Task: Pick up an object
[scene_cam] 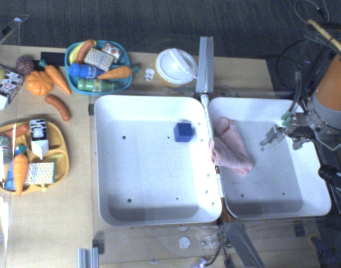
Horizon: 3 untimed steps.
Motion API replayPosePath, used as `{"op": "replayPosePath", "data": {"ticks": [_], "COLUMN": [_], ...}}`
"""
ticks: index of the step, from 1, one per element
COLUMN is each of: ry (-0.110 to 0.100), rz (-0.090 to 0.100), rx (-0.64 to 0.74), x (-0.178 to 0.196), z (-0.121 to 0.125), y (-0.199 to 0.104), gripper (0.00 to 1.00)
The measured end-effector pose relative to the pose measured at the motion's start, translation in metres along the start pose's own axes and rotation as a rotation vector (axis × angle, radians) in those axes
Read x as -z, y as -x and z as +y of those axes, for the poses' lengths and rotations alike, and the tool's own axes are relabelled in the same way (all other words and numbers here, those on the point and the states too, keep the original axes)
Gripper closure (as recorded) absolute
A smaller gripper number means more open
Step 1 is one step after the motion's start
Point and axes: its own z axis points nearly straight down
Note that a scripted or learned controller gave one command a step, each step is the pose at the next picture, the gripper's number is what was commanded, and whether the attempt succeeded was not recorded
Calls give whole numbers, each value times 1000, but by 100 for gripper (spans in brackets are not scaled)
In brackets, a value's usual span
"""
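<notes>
Right bin (271, 208), frame's lower right, held a pink cloth (232, 149) bunched vs. its left wall, long axis running upper-left to lower-right. Tool (273, 135) hovered just right of cloth, w/ prongs spread & holding nothing. Blue block (183, 131) sat farther left, in left bin (154, 205).
</notes>
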Motion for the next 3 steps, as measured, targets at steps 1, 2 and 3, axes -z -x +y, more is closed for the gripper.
{"op": "replayPosePath", "data": {"ticks": [1,2,3], "ry": [-1,7,11], "rz": [0,0,1], "rx": [65,71,72], "x": [-146,-158,-147], "z": [40,25,27], "y": [-27,-13,-14], "gripper": [0,0,100]}}
